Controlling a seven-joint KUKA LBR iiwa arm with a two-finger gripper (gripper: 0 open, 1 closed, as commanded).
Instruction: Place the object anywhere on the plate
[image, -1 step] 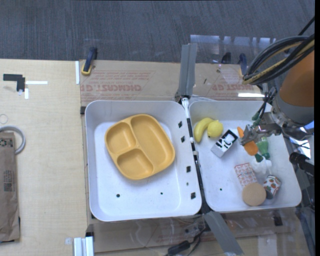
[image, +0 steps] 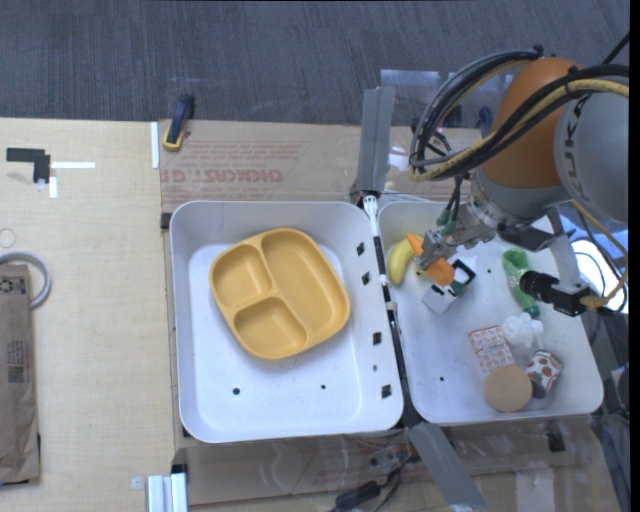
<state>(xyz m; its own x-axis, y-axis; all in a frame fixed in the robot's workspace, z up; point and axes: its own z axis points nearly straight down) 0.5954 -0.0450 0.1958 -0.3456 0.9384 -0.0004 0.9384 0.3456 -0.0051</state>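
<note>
Camera view, one frame. The arm (image: 590, 150) comes in from the right edge and is cut off there. Its orange band (image: 535, 110) and a loop of black and yellow cables (image: 470, 90) cover the upper part of the right bin (image: 440, 372).

The gripper (image: 437, 250) hangs low over the upper left of that bin. Its tip is small, dark and cluttered, so I cannot tell whether it is released or clenched. A small orange piece (image: 438, 270) lies right at the tip. I cannot tell whether the two touch or whether the piece is held. Its shape is unclear.

Just left of it is a banana (image: 400, 262), yellow, curved and smooth. Just below is a small white block with a green edge (image: 447, 290), tilted.

Right side of the same bin: a glossy green item (image: 516, 266), partly hidden by robot parts. Lower right: a flat red-and-white printed packet (image: 490, 346), a crumpled white lump (image: 523, 327), a round tan disc (image: 508, 389) with a matte face, and a small round patterned thing (image: 544, 369), hard to identify.

The plate (image: 290, 265) lies in the left bin (image: 200, 330), well apart from the gripper. It looks like mustard-yellow plastic, a rounded square with three compartments.

A brown paper bag (image: 15, 370) is cut off by the left edge of the frame.
</note>
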